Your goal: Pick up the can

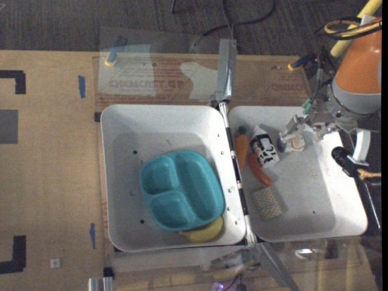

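The can [293, 142] is small and pale with an orange label, and it lies on its side in the upper part of the right bin [315, 217]. My gripper [303, 128] hangs right over it, reaching in from the right, and its metal parts touch or overlap the can's top edge. The grey wrist with its orange band [359, 71] rises above the bin's right corner.
Left of the can lie a black-and-white carton [263, 149], an orange carrot [242, 148], a red pepper [261, 173] and a tan sponge [267, 202]. The left bin [121, 138] holds a teal divided plate [180, 190] over a yellow object [203, 231].
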`<state>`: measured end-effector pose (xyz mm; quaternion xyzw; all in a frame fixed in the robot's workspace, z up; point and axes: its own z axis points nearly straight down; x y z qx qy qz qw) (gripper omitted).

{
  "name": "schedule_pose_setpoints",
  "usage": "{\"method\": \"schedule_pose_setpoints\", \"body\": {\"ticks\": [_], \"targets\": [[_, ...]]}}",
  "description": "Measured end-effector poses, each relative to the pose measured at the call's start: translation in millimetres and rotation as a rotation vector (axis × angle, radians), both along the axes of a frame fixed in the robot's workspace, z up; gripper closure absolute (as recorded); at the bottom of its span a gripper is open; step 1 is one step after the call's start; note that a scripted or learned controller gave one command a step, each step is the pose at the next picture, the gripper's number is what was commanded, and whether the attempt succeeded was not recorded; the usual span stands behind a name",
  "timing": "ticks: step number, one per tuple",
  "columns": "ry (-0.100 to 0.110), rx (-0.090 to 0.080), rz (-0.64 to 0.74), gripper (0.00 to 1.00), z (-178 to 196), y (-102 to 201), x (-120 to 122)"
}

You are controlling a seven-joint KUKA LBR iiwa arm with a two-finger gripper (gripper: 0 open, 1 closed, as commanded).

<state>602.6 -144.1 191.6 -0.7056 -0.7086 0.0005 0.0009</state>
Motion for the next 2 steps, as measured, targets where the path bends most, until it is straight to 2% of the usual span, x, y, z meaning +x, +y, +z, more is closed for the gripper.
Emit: {"method": "schedule_pose_setpoints", "body": {"ticks": [1, 2], "targets": [[-0.003, -0.001, -0.066, 0.00, -98.3, -31.0, 7.1], [0.006, 0.014, -0.270, 0.00, -104.5, -61.4, 68.1]]}}
